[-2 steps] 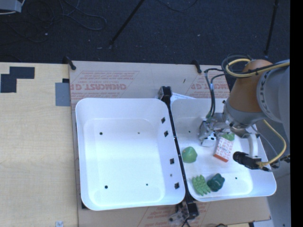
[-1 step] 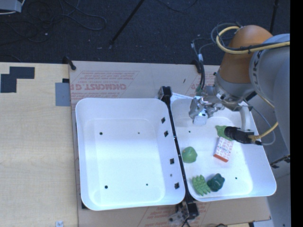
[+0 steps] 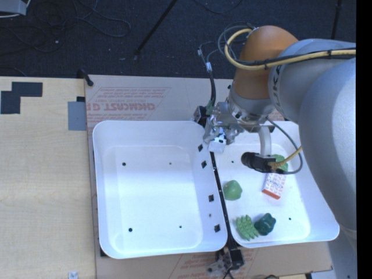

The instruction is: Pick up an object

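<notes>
Right bin (image 3: 302, 214), your candidates: green ball (image 3: 232, 189), red-and-white packet (image 3: 275, 185), green ridged piece (image 3: 246, 227) just beside dark teal piece (image 3: 266, 224). Gripper (image 3: 216, 139): over the rim between the two bins, apart from all four; you cannot tell whether its fingers are spread or pressed together. Risk: lowered here, you likely strike the rim and close on nothing; the ball may roll off

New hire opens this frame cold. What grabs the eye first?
The bulky grey arm with its orange band looms at the upper right, and its gripper hangs over the far left rim of the right bin. Small things lie scattered in that bin: a green lump, a red-and-white packet, and nearer the camera a ridged light-green piece beside a dark teal piece.
</notes>
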`<state>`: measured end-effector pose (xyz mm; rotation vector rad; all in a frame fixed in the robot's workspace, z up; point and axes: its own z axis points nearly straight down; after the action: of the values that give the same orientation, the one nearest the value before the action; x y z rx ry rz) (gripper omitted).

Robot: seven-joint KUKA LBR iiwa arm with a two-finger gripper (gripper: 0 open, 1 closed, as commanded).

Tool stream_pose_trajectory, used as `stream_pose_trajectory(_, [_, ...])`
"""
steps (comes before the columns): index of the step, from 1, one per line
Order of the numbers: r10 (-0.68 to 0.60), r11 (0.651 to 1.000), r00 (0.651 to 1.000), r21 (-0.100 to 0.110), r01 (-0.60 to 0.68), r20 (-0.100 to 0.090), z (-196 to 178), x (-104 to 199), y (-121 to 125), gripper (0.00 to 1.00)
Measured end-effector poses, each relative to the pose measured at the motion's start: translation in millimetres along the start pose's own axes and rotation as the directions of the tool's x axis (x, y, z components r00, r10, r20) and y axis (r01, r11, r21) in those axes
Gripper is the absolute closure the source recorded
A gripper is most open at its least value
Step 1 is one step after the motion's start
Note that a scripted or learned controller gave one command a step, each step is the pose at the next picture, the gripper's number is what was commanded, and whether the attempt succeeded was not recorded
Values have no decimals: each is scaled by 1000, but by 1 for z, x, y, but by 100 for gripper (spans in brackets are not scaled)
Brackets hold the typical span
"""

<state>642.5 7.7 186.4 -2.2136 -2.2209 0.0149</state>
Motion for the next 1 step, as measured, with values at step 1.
stream_pose_trajectory(1, [6,1000,1000,-9,-6,-4,-71,2,-76,100])
